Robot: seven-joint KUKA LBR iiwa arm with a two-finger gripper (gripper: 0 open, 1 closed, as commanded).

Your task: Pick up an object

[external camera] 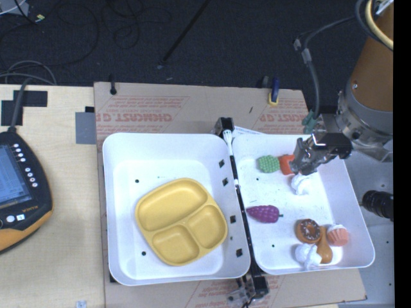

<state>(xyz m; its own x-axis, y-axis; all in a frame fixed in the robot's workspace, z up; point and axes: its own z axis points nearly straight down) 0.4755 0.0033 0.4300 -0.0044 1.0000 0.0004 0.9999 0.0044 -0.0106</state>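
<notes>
My gripper low in right bin, over orange toy and white piece beside green toy. Cannot tell jaw state. Nothing visibly held; pick not yet done. Lift remains.

The arm runs out of the picture at the top right corner, so its upper part is cut off. The gripper hangs over the far edge of the right bin, and its dark body covers part of an orange toy and the top of a white one beneath it; what either toy is cannot be made out. The handheld controller on the bench's left side is cropped by the left edge. At the right bin's near right corner, small toys overlap and their shapes blur together.
</notes>
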